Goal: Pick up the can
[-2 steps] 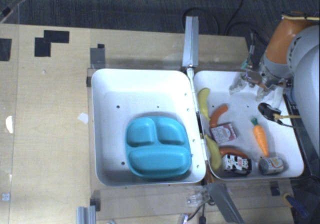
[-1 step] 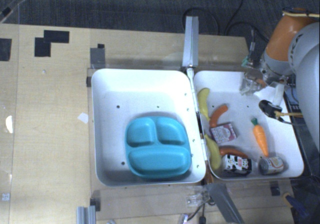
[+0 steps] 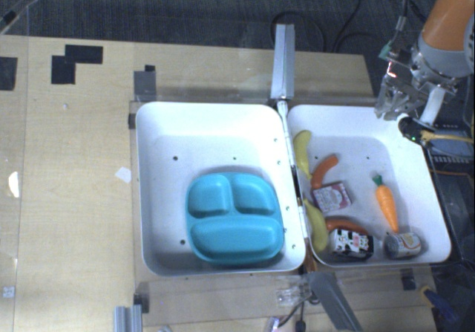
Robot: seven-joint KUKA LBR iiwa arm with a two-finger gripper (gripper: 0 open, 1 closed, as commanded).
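Pincer [image 3: 404, 104] on the grey arm hangs over the back rim of the right bin [image 3: 439, 197], carrying nothing. From this angle I cannot tell whether it is wide or narrow.

Nearest in front of it, down in the bin, lies one carrot [image 3: 386, 204]. Off to the side towards the other bin is an orange-red sausage shape [image 3: 324, 168], with a small pink box [image 3: 332, 195] just beside it. A banana [image 3: 302, 152] runs along the dividing wall.

Further from the pincer, along the front wall, are a second sausage shape [image 3: 345, 225], a second banana [image 3: 317, 223] and one black-and-white carton [image 3: 350, 243]. The can [image 3: 402, 243], a single grey one, lies on its side in the front corner, well apart from the pincer, close beyond the carrot's tip.

Farthest off, the left bin [image 3: 148, 197] holds one blue divided plate [image 3: 234, 219].

The count is two bins, two bananas, two sausage shapes, and one each of carrot, box, carton, can and plate.

Risks, as I judge them: the corner walls could block a descent onto the can, and a can lying on its side may roll or squirt out of a closing grip. The carrot or carton nearby could be nudged or grabbed instead.
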